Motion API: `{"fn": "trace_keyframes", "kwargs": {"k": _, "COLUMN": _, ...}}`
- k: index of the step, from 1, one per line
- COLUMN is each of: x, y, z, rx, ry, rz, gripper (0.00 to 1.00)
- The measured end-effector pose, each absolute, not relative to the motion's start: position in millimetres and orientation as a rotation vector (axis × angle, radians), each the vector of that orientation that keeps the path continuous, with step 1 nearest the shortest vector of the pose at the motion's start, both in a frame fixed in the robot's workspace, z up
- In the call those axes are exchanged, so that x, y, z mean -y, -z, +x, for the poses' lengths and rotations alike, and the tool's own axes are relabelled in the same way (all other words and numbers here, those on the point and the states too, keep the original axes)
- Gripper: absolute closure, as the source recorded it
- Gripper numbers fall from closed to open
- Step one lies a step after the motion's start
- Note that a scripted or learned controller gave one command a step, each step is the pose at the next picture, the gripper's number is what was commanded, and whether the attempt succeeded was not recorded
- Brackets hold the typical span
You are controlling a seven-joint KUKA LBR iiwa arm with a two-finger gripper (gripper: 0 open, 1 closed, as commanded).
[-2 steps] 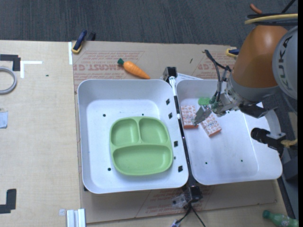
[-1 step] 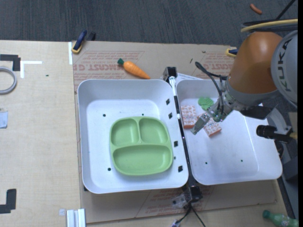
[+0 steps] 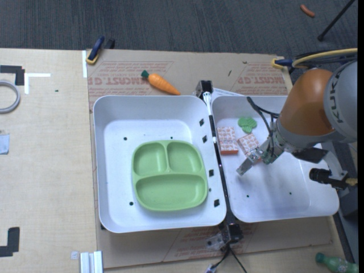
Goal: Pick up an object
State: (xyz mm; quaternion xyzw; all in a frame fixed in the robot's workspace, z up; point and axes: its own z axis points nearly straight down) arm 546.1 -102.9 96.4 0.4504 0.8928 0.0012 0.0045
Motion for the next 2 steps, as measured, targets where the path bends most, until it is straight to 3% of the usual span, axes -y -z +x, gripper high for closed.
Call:
{"fn": "trace_keyframes", "kwargs": {"k": 1, "x": 50, "y": -192, "z": 625.1, "rx": -2.919, "ry": 0.0, "rz": 1.153, "gripper": 0.0}}
{"fn": "trace_keyframes", "kwargs": {"k": 2, "x": 25, "y": -192, "z": 544.9, "rx": -3.095, "ry": -0.001, "rz": 0.528, "gripper": 0.0}}
